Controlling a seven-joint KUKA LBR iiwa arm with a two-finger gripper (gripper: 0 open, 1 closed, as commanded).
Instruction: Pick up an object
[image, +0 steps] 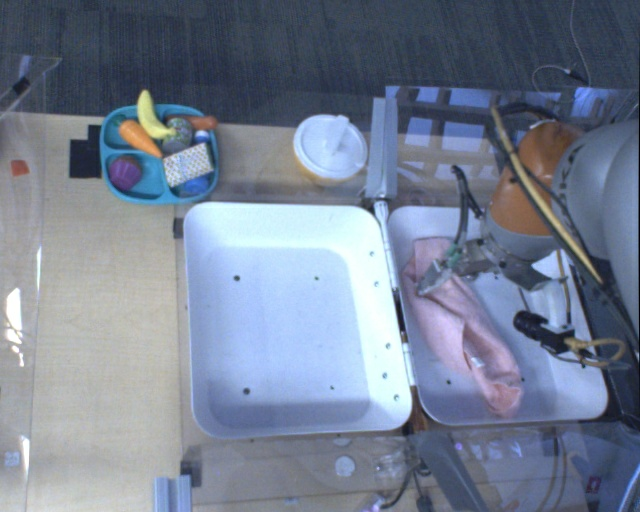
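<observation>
Camera view, from above at a slant. Two shallow white bins are sitting side by side on the pale wooden counter (90, 330); both look like smooth moulded plastic with rounded corners. The left bin (290, 320) is showing a bare floor dotted with a few small dark holes. The right bin (560, 380) is holding a pink cloth (465, 325), soft and rumpled, lying in a long diagonal heap from the bin's upper left toward its lower middle.

The grey arm (600, 190), with its glossy orange band (530, 180), is reaching in from the right over the right bin. The gripper (440, 272) is sitting at the upper end of the cloth, its slim metal fingers narrowed and pinching a raised fold of the pink fabric between them. The rest of the cloth is trailing down on the bin floor.

Behind the left bin, a round white lid on a yellow container (330, 148) is standing on the counter. Farther left, a blue compartment tray (155, 155) is carrying toy food: a yellow banana (150, 115), an orange carrot (138, 136), something purple, and a speckled block.
</observation>
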